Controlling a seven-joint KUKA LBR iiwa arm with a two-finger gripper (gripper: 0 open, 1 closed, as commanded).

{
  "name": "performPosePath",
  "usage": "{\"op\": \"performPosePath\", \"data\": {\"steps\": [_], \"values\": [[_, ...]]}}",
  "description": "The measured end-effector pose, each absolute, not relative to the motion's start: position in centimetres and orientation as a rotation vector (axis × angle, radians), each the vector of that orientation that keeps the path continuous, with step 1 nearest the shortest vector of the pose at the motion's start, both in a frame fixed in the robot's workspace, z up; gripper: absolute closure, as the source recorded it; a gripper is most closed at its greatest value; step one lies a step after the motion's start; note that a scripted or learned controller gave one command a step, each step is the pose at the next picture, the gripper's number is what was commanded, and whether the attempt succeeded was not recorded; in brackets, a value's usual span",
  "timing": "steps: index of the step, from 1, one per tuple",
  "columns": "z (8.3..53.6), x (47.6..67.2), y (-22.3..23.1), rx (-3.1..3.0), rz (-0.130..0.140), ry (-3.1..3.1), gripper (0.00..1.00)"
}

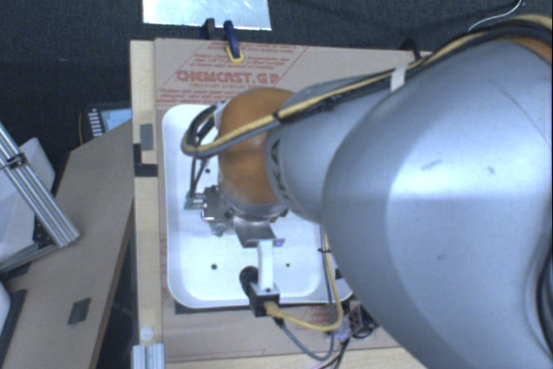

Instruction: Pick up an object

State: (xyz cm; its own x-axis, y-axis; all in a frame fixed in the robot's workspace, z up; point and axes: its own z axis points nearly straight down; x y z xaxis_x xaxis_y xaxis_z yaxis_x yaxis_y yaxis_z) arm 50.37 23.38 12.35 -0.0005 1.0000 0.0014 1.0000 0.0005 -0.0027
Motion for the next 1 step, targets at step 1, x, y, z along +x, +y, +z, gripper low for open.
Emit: {"op": "performPosePath", "data": {"steps": [1], "values": [[13.37,50.42,23.36,-2.219,0.002,-2.219,1.00]]}}
